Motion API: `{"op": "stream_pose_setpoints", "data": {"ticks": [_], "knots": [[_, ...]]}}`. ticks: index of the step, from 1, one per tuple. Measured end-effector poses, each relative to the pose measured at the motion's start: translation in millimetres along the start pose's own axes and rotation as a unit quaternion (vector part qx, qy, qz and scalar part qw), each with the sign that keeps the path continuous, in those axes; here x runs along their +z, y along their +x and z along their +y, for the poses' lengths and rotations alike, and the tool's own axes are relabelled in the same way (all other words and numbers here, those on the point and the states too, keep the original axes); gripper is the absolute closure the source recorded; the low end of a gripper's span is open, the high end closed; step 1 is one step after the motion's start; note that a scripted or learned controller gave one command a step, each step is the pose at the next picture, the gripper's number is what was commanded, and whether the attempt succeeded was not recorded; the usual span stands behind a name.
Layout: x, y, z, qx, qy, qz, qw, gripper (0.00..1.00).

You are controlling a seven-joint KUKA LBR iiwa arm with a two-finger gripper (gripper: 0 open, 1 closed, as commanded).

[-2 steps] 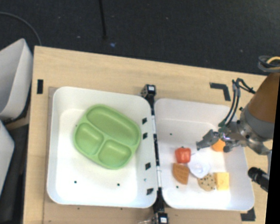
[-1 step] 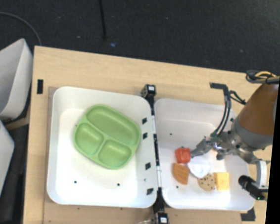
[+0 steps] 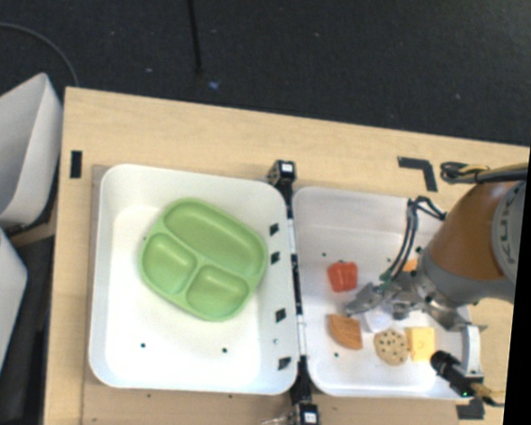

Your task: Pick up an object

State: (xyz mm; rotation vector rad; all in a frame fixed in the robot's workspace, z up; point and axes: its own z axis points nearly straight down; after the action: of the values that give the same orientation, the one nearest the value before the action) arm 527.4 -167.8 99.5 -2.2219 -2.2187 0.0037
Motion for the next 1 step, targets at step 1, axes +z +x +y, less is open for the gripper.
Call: {"op": "stream_pose_setpoints", "data": {"ticks": [1], "knots": [[-1.4, -0.4, 0.3, 0.001, -0.001, 0.001, 1.0, 0.0]]}}
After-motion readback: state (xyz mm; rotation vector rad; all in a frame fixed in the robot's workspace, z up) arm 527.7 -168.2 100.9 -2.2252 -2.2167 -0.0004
